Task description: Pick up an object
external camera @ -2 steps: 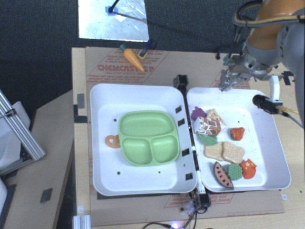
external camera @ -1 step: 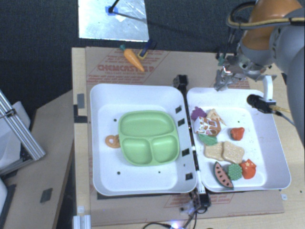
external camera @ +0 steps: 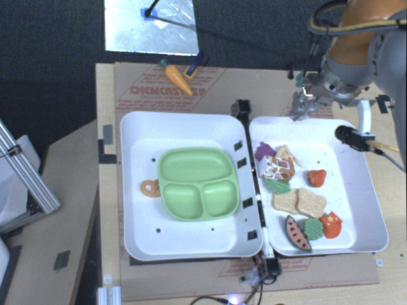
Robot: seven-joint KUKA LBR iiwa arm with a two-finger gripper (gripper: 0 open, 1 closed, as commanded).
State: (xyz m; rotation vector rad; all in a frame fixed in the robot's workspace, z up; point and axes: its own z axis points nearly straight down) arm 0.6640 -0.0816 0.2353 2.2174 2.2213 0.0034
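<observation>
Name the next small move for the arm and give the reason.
Probably bring the gripper forward and down over the right bin. It sits at that bin's far edge, above the rim, with nothing seen between its fingers, while the toy foods, such as the red tomato, lie nearer the camera on the bin floor.

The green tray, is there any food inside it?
No food shows in the green tray; its three sections look bare. A pretzel lies beside it in the left bin, touching its edge. Whatever is beneath the tray is covered.
</observation>
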